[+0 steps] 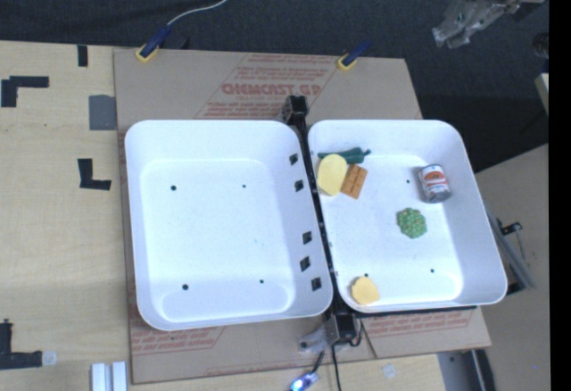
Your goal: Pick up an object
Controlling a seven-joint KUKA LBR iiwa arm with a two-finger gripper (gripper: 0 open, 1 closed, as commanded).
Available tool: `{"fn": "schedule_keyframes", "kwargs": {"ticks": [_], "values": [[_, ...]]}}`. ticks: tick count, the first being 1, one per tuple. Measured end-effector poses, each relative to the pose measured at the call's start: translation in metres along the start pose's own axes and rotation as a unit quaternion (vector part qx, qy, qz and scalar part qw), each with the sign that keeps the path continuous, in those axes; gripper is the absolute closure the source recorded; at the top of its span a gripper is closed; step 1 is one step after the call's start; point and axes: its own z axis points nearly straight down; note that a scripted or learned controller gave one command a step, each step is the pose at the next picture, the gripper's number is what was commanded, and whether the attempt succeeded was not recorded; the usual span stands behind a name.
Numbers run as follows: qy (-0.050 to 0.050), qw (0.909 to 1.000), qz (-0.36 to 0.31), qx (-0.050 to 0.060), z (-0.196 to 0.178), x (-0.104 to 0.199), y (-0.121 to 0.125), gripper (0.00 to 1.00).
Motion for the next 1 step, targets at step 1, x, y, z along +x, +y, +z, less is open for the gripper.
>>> {"fn": "schedule_keyframes", "kwargs": {"ticks": [1], "values": [[0.001,1.0,0.001,0.003,-0.0946,0.0161,-0.0001,1.0]]}}
